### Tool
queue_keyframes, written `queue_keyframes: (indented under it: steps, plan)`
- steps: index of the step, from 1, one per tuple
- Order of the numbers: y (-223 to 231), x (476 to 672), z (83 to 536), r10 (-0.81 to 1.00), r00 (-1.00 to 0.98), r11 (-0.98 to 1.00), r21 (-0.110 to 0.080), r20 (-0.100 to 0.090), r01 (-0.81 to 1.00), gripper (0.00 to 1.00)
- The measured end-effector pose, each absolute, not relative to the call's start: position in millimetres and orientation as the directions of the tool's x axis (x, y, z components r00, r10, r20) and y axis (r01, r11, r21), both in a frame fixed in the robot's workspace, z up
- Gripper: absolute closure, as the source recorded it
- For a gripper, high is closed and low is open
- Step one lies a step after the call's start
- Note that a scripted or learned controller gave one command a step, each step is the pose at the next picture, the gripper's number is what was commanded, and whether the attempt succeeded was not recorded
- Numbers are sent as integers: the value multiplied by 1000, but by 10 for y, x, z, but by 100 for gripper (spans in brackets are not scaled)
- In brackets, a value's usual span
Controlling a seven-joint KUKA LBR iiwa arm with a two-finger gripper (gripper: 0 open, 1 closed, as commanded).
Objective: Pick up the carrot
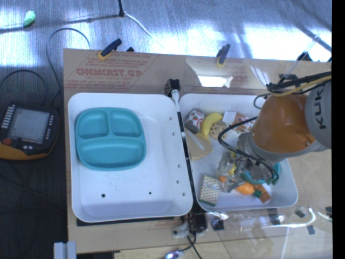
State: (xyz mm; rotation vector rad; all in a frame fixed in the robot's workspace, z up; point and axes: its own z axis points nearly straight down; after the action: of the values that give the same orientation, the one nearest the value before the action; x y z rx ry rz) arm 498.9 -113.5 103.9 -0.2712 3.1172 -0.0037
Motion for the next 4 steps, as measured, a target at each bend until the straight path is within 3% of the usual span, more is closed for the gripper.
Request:
queue_keyframes:
  steps: [1, 2, 3, 4]
  plan:
    - [-171, 5030, 1884, -119, -993, 993, 3, -14, -119, 100]
    - [-716, 5470, 3223, -396, -918, 918, -5, -10, -396, 100]
    - [-705, 5461, 3198, -398, -917, 917, -1, -5, -398, 0]
    - [-750, 4991, 1937, -391, -920, 920, 7, 8, -391, 0]
